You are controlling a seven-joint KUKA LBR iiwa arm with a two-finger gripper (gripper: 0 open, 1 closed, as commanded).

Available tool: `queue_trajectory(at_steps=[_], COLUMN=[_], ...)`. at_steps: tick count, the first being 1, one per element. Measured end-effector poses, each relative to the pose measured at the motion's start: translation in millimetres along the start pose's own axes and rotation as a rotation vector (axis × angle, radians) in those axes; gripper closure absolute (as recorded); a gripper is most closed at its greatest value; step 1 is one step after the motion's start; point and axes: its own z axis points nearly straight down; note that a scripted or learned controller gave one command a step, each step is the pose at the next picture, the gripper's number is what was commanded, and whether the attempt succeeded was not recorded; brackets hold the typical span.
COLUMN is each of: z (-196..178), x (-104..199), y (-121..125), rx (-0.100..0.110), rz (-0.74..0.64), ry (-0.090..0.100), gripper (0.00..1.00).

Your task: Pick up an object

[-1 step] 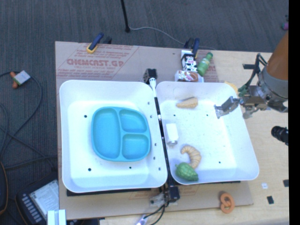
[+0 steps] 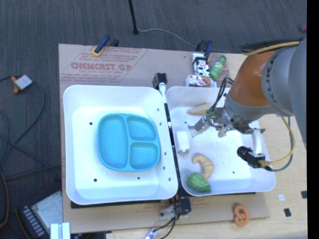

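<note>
so, the arm [image 2: 271, 86], grey with its orange band, reaches over the right bin [image 2: 259, 183] from the right side and covers much of that bin's far-right corner. the left bin [image 2: 79, 103] carries a blue divided tray [image 2: 129, 142] near its middle, well apart from the tool. in the right bin the candidates to pick lie apart from one another: a tan bread-like piece [image 2: 198, 109] near the far edge, a small white block [image 2: 183, 143] close against the left wall, a croissant [image 2: 204, 164] toward the near edge, and a green lumpy item [image 2: 199, 182] in the near-left corner, just beside the croissant. the gripper [image 2: 213, 124] hangs over the middle of the bin, between the bread piece and the white block; its fingers look spread, released, with nothing between them. the likely trouble from here: it stands over bare floor, so a straight descent would close on nothing; the white block sits so near the wall that a finger could strike the rim; and the croissant and green item are close enough that one finger could nudge the neighbour aside.
</note>
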Motion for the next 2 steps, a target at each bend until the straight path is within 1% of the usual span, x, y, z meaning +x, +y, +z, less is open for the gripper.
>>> queue_trajectory(at_steps=[1,2], z=[44.2,34.5], x=[-3.9,-5.7], y=[-79.8,-79.0], rx=[-0.010,-0.014], rz=[0.003,0.005], ry=[-0.002,-0.006], gripper=[0.00,1.00])
